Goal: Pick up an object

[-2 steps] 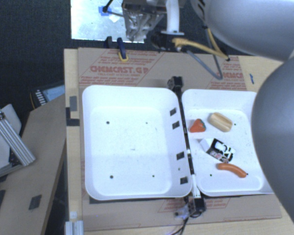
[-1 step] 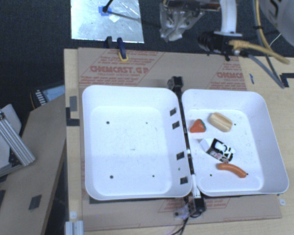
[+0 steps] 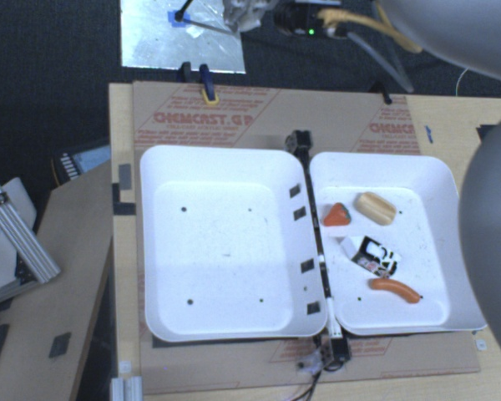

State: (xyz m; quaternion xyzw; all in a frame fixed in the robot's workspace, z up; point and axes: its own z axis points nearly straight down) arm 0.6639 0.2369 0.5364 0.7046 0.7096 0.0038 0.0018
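The right bin (image 3: 434,182) holds several small objects. A red-orange wedge (image 3: 337,215) lies near its left wall, and a tan bread roll (image 3: 376,208) sits just right of it. Below them lies a black and white packet (image 3: 374,256), with an orange sausage (image 3: 395,290) lower still. My gripper (image 3: 246,5) hangs high at the top of the view, beyond the bench's far edge and far from both bins. Nothing shows between its parts.
The left bin (image 3: 163,224) sits beside the right one, joined by a dark clip strip (image 3: 311,241). Both rest on a cardboard sheet (image 3: 234,115). A shiny metal plate (image 3: 159,23) lies at the back left. The grey arm (image 3: 451,15) crosses the top right.
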